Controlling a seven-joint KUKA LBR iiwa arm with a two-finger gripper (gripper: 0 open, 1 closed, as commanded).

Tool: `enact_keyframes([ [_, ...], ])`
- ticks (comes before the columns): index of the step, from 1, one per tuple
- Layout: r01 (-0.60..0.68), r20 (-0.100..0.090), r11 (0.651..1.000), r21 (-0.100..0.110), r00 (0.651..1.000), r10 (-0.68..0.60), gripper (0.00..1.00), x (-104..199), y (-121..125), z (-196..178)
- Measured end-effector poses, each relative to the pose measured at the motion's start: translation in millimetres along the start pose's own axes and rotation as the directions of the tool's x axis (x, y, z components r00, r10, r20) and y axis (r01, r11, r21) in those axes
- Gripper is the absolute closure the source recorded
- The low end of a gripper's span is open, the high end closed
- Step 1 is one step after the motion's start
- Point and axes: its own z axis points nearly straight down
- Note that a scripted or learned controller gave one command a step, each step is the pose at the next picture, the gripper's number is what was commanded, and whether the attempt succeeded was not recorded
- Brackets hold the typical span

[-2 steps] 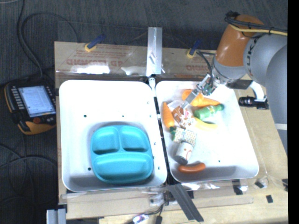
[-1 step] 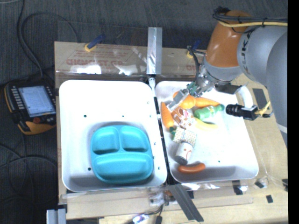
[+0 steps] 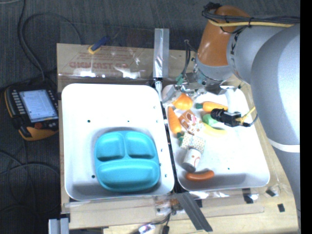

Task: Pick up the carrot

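Our tool (image 3: pixel 187 85) low over the right bin's (image 3: pixel 243 150) far corner, near the carrot (image 3: pixel 173 121); its opening beyond our telling.

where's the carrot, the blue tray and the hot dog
carrot (image 3: pixel 172 121), camera view, middle of its orange body
blue tray (image 3: pixel 127 161), camera view, central divider
hot dog (image 3: pixel 199 175), camera view, middle of its length

The grey arm with its orange band (image 3: pixel 217 38) reaches in from the right over the far edge of the right white bin (image 3: pixel 243 150). Its gripper (image 3: pixel 195 84) sits low above a cluster of toy food. A long orange carrot (image 3: pixel 173 121) lies by the bin's left wall. The left white bin (image 3: pixel 83 106) holds a blue three-compartment plastic tray (image 3: pixel 126 161).
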Motion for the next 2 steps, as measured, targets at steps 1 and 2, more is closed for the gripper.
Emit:
enact_keyframes([
  [1,0.0,0.001,1.0,-0.001,1.0,0.0,0.0,0,0,0],
  [2,-0.145,-0.002,0.989,0.0,0.989,0.145,0.0,-33,-52,0],
])
